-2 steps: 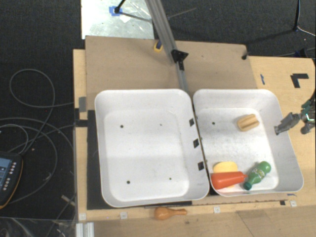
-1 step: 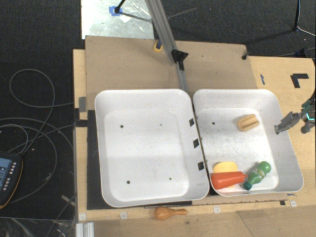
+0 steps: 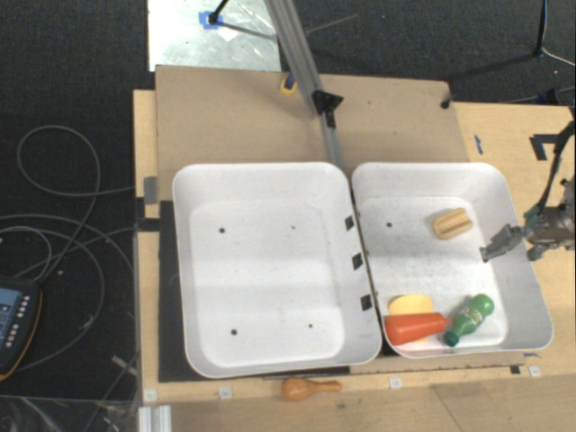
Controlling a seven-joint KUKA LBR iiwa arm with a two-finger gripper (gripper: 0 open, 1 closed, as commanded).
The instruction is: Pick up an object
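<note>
The grey two-finger gripper (image 3: 515,239) hung over the right shallow white bin's (image 3: 423,185) far rim with nothing between its parted fingers, presumably lining up, the tan wooden cylinder block (image 3: 452,223) lying loose just beside it.

The wooden bench (image 3: 423,120) bears 2 white bins (image 3: 193,268) side by side and an orange gourd-shaped object (image 3: 309,387).
</note>
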